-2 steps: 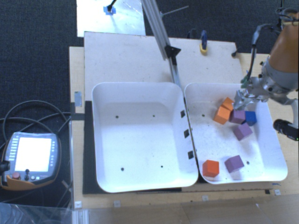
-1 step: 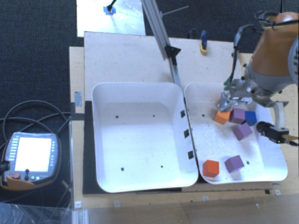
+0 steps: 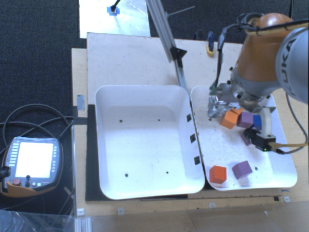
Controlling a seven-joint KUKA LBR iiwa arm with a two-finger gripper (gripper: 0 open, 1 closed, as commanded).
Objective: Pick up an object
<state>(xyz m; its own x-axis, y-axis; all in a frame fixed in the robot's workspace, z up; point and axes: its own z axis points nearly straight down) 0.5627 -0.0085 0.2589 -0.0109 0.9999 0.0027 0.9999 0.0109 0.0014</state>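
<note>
While the near rim of the right bin [image 3: 251,185] is in plain sight, an orange cube [image 3: 218,174] and a purple cube [image 3: 242,169] sit there side by side, apart. Farther in, toward 12 o'clock, an orange block [image 3: 231,118], a purple block [image 3: 246,120] and a blue one [image 3: 257,122] crowd under the arm's wrist, partly hidden. Beside them the gripper [image 3: 214,108] is largely covered by the arm; how it is set cannot be told. At 9 o'clock lies the left bin [image 3: 104,129].
</note>
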